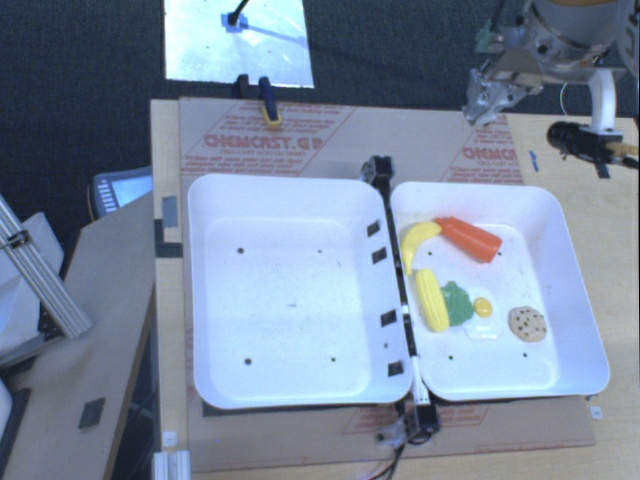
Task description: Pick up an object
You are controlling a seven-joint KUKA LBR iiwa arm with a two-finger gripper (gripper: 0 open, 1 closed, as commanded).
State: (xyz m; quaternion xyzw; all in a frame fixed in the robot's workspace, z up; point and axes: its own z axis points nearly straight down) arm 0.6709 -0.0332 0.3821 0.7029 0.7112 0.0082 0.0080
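Observation:
The right bin holds several toy foods. A yellow banana lies at its upper left, with an orange carrot just to its right. Below them a yellow corn cob lies against a green leafy piece. A fried egg and a brown cookie sit further right. My gripper hangs high above the bench beyond the right bin's far edge, well away from all the objects. Nothing is between its fingers.
The left bin sits beside the right one, with black clips along the shared wall. A yellow and black clamp stands at the far edge of the bench. A black fixture sticks out at the right.

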